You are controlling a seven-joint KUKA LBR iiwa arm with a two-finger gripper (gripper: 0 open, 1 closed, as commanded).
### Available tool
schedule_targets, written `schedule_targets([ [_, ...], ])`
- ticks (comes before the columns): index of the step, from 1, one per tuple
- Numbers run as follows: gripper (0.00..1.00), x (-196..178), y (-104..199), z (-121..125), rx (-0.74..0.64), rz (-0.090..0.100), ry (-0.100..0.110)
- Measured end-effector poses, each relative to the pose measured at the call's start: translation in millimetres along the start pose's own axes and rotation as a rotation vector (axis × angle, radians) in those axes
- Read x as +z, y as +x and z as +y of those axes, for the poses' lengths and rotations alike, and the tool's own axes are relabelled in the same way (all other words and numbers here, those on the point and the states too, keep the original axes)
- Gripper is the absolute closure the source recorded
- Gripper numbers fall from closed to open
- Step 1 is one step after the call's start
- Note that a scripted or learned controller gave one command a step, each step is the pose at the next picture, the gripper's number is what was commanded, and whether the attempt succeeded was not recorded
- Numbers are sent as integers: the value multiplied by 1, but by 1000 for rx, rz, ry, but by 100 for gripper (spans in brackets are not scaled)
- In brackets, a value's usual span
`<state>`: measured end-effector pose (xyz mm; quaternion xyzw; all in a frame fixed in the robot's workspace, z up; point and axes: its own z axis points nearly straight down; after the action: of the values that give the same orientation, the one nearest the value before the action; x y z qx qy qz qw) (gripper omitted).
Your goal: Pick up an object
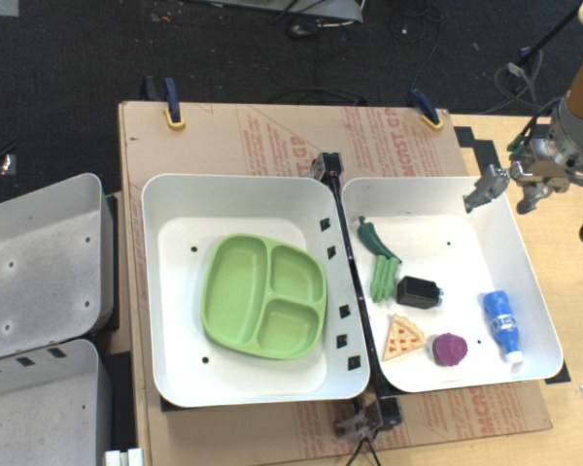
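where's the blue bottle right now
The blue plastic bottle lies in the right-hand white bin, near its right wall, just right of the round purple object.

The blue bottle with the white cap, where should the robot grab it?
Probably across the middle of the blue bottle, coming straight down from above. It lies flat in the right bin, long and narrow, cap toward the near edge, so fingers closing across its narrow width should fit. It lies apart from the purple ball, but close to the bin's right wall, which leaves less room on that side.
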<state>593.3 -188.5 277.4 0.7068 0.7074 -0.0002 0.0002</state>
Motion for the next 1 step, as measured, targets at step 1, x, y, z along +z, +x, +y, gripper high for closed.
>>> schedule_targets([
  [1, 0, 52, 10, 2, -2, 2, 4],
])
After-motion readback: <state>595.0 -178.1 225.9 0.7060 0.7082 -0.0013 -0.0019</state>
